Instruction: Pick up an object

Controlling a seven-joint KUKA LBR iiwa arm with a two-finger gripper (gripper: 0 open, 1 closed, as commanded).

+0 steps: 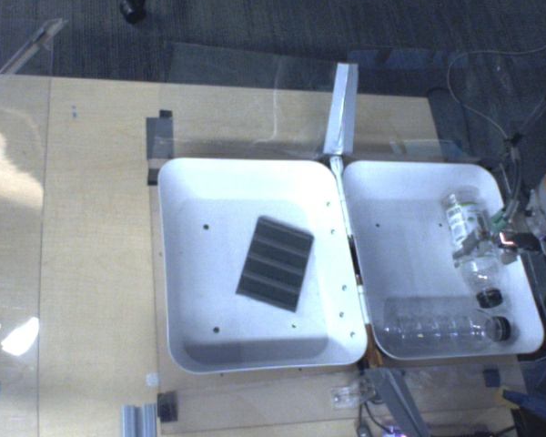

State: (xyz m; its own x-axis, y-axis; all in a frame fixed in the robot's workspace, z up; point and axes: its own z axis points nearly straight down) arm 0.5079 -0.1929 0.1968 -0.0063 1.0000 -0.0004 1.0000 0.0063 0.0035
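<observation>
Reaching in from the right edge of the wooden bench, my gripper hangs low over the right-hand white bin, close to that bin's far right wall. Whether it is clenched or released I cannot tell; glare and clear plastic blur the spot.

Right beside the gripper lies a clear plastic bottle with a pale label, tilted roughly along the bin's depth; whether I touch it is not clear. Just below it a second small clear bottle ends in a dark cap. Along the near wall of the same bin a larger transparent bottle lies on its side, its black cap pointing right, toward the near right corner.

Across the divider, the left-hand white bin holds a dark grey ribbed rectangular block, lying flat and turned at a slant near the bin's middle, well apart from me. A grey metal bar runs back from the seam where the two bins meet. Sheets of clear plastic catch the light on the bench's left side.
</observation>
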